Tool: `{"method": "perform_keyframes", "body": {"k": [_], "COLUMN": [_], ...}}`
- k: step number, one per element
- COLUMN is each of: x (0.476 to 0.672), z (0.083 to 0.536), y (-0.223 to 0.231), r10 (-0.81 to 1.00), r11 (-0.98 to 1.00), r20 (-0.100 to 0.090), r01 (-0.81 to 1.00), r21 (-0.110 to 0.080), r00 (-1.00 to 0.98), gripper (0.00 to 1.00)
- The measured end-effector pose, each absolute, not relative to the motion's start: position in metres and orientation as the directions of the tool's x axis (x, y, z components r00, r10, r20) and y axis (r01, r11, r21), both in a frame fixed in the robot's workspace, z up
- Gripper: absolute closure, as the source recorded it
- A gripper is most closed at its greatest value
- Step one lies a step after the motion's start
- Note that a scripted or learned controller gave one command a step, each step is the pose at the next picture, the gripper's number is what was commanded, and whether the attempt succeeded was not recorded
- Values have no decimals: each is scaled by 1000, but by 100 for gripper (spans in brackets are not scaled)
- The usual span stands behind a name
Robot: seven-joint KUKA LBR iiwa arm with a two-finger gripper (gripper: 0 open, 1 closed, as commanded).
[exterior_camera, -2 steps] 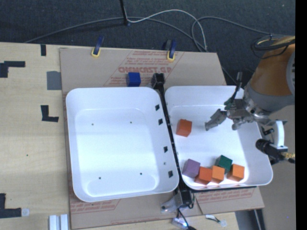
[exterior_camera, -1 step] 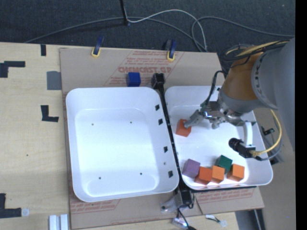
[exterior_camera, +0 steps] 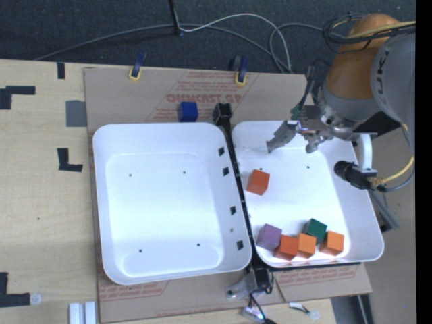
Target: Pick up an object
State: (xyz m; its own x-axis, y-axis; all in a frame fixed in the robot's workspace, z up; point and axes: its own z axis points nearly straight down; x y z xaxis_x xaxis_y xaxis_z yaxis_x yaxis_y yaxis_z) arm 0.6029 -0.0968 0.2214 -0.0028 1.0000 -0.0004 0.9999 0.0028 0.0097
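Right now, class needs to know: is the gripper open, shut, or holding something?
Gripper: open, jaws spread apart with nothing between them, above the right shallow white bin.

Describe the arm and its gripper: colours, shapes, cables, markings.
The arm is a rounded grey housing with dark lettering on its side and a bulging orange band above the wrist. The gripper has a metallic grey body with two slim, dark grey fingers. A black cylindrical fitting juts out beside a white bracket, and thin cables loop around the wrist.
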Motion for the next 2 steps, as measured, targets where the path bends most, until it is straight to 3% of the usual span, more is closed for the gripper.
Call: {"method": "perform_keyframes", "body": {"k": [1, 2], "x": [533, 585], "z": [128, 87], "y": [-92, -123], "r10": [1000, 1000], "r11": [-1, -1], "r20": [1, 0], "r01": [1000, 1000], "r21": [-9, -2], "r00": [1, 1], "gripper": [0, 0]}}
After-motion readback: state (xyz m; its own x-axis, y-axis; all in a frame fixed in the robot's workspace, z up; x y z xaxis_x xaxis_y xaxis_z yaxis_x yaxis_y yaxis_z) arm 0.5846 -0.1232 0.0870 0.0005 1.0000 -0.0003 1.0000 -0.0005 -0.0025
